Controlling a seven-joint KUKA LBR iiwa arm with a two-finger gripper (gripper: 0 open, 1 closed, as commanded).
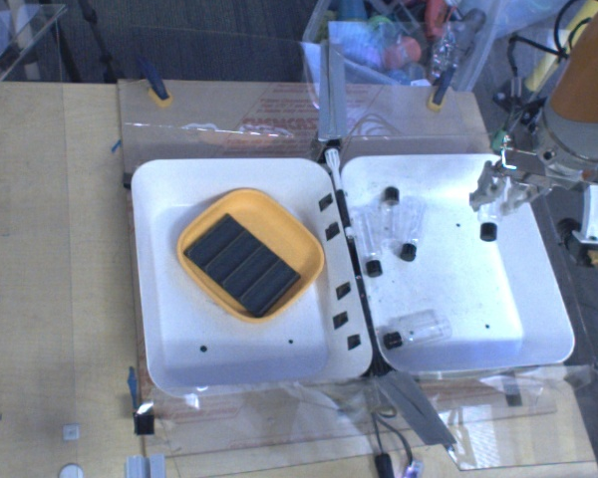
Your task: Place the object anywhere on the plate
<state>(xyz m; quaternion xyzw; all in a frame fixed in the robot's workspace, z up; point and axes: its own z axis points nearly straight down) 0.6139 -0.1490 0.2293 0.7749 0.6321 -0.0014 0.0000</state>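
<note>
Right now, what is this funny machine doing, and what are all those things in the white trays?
You are looking down from a camera fixed above a bench. Two shallow white bins sit side by side. In the left bin lies a yellow plate with a dark ridged pad on it. The right bin holds several small clear tubes with black caps. The robot arm reaches in from the right of the picture. Its gripper, like a two-finger hand, hangs above the right bin's far corner. I cannot tell whether it holds anything. Its job is to put a tube onto the plate.
</note>
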